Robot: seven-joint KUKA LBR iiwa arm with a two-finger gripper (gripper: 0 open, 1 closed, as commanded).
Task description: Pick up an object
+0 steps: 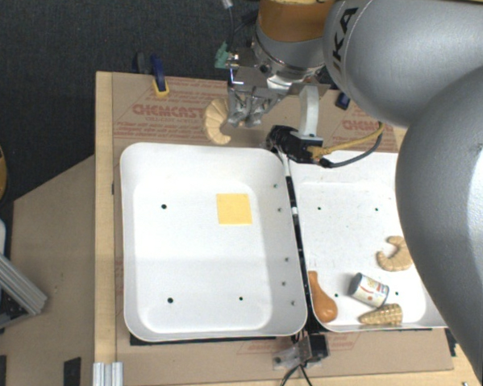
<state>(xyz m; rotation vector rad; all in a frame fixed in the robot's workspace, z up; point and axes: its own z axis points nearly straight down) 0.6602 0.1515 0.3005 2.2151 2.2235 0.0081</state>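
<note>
OK, gripper (246, 114) is up at the far end of the bench (107, 221), beyond the back rim of the left bin (142, 247). Just beside it, on its left in the camera view, is a pale toy croissant (218, 122), lying on the cardboard outside both bins. Can't tell from here whether the gripper is released or clenched; the wrist hardware hides that. I also can't tell if it's touching the croissant, so no claim of a hold.

My read is that the croissant is the nearest candidate. It looks like light moulded plastic or foam, prob stiff enough and not fragile. The curved, ridged shape could roll or squirt out of a pinch. I'd take it across the fat middle of the arc, not the tapered tips.

Other options:
- In the left bin, a flat yellow square (233, 209) sits near centre. It's thin w/ no edge to grab, so a bad pick.
- In the right bin (347, 177), there's a second croissant (396, 254), a small can (368, 290) lying on its side, an orange drumstick-shaped piece (323, 300) against the near-left wall, and a ridged tan piece (380, 316).
- The can is rigid and smooth and prob slips. I'd grip it across the body.
</note>
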